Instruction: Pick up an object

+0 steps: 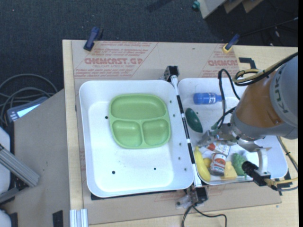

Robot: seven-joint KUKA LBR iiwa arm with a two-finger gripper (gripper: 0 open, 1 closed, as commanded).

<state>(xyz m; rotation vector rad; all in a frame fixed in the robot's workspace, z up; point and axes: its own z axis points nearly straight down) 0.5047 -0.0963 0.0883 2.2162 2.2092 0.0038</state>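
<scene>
1. Bench: we log one brown board printed with red lettering; it carries both bins and runs out on every side of the jaws.
2. Left bin: white and shallow, lying well to the left of the jaws across the centre divider.
3. Arm: grey with an orange band, reaching in from the right and rising above and right of the jaws.
4. Right bin: white; the jaws hang inside it, over its lower half.
5. Tray: pale green with three compartments, resting in the left bin, well left of the jaws.
6. Gripper: down low in the right bin. We cannot tell whether its jaws are apart, together, or clamped on anything; the wrist hides them.
7. Banana: yellow, just below and left of the jaws, along the bin's left wall.
8. Bottle: blue, lying on its side near the bin's far wall, above the jaws and apart from them.
9. Green piece: dark, oval, just up and left of the jaws.
10. Can: red and white, just below the jaws, beside the banana.
11. Yellow-green piece: small, below and right of the jaws; we cannot identify it.
</scene>
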